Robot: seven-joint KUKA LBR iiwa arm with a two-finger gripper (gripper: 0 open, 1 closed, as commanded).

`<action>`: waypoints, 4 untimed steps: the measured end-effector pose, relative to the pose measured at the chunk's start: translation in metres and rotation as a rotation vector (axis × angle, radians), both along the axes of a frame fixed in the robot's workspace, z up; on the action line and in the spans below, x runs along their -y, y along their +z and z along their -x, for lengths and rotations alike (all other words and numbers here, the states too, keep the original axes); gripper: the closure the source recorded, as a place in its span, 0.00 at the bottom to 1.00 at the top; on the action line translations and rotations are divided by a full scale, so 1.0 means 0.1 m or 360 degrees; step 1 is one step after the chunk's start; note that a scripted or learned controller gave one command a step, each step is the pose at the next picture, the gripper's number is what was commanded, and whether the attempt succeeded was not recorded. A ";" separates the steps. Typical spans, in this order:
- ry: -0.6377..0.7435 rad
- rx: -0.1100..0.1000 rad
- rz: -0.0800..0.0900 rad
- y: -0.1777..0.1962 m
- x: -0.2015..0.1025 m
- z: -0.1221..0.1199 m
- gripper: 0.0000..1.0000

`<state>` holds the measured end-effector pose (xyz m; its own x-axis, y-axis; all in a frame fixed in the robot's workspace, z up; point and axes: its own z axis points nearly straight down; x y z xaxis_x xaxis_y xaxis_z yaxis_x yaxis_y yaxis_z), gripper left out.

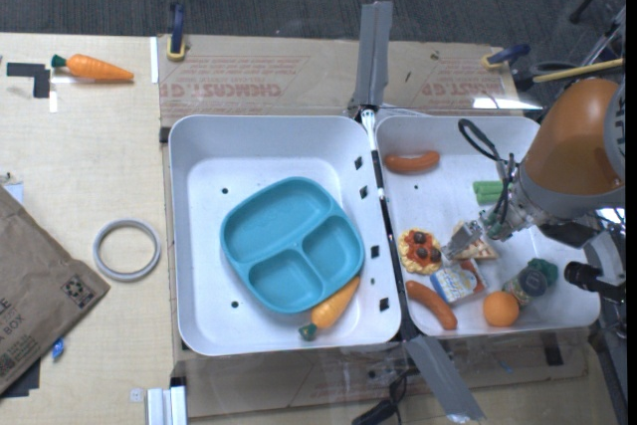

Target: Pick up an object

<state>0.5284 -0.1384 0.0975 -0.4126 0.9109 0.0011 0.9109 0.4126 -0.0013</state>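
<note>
The arm point(577, 144) reaches in from 3 o'clock and lowers its gripper point(468, 242) into the right bin point(453, 129). The tip sits over a crowded patch near the bin's centre, at a small wedge-shaped piece point(482, 250) beside the pizza toy point(421, 251). Whether the pincer is apart, together or clamped on anything cannot be told here; the tip is small and merges with the clutter beneath it.

No target is named, so any item counts. Around the tip lie a carton point(457, 284) at 6 o'clock, a sausage point(432, 304) at 7, an orange point(502, 310) at 5, a green block point(488, 191) at 1 and another sausage point(412, 161) at 11.

The main risk, as a judgement, is crowding: the wedge, pizza and carton lie touching or nearly so, and a close could catch 2 things, pinch an edge, or shove them aside. A flat piece may also slip out on the lift.

The left bin point(194, 214) holds a blue tray point(291, 244) with a carrot point(333, 306) at its 5 o'clock edge.
</note>
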 end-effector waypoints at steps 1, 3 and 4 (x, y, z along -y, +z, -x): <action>-0.0008 0.0004 0.0001 0.10 0.01 -0.01 1.00; -0.0398 0.0002 0.0004 1.48 0.06 0.16 1.00; -0.0565 -0.0001 0.0004 1.24 -0.39 -0.20 1.00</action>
